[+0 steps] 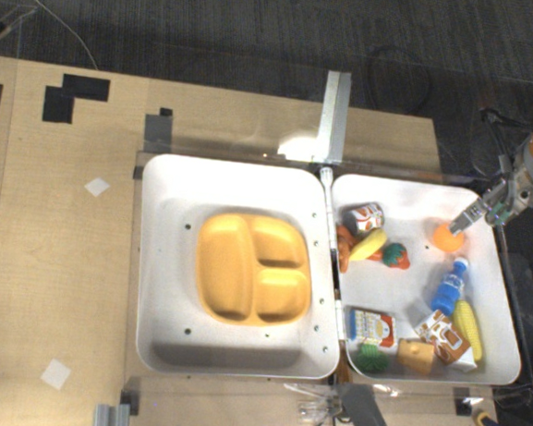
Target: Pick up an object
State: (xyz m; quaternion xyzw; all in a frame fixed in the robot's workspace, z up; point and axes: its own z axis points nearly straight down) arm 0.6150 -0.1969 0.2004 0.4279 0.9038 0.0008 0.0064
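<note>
My gripper [463,224] reaches in from the right over the far right part of the right bin [426,195]. Its tip sits at the upper right edge of a small orange round object [445,237] lying on the bin floor, and seems to touch it. Below that lie a blue bottle [449,287], a yellow corn cob [468,329] and a small brown carton [443,336]. Near the bin's left wall are a small can [366,216], a yellow banana [367,246] and a red and green fruit [394,257].
The left bin [166,245] holds a yellow divided tray [252,267]. Along the right bin's front lie a flat box [371,326], a green vegetable [372,358] and a tan lump [415,355]. A metal post [334,121] stands behind the bins.
</note>
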